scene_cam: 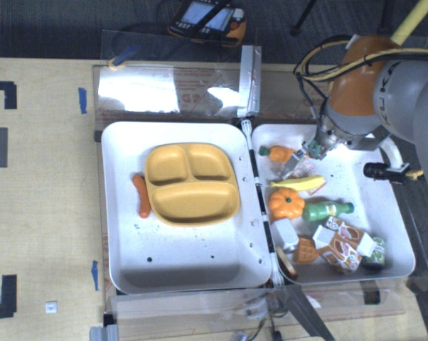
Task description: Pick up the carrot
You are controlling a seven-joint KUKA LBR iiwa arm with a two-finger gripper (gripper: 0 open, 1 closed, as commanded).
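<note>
Nearest the front edge of the right bin (399, 261) lay a carton (345, 244) and waffle (306, 251), then the pumpkin (286, 203), green bottle (328, 209) and banana (299, 184). The carrot (279, 153) sat at the far-left corner. Whether the jaws (315, 148) stood apart could not be told; a good grasp probably meant shifting left, centring over the carrot.

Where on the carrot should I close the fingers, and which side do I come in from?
Judging from this view, grip the carrot across its orange body, coming straight down from above. It lies flat near the right bin's back-left corner, green end toward the divider, so a side approach looks blocked there. The gripper sits just right of it; the banana lies close in front.
</note>
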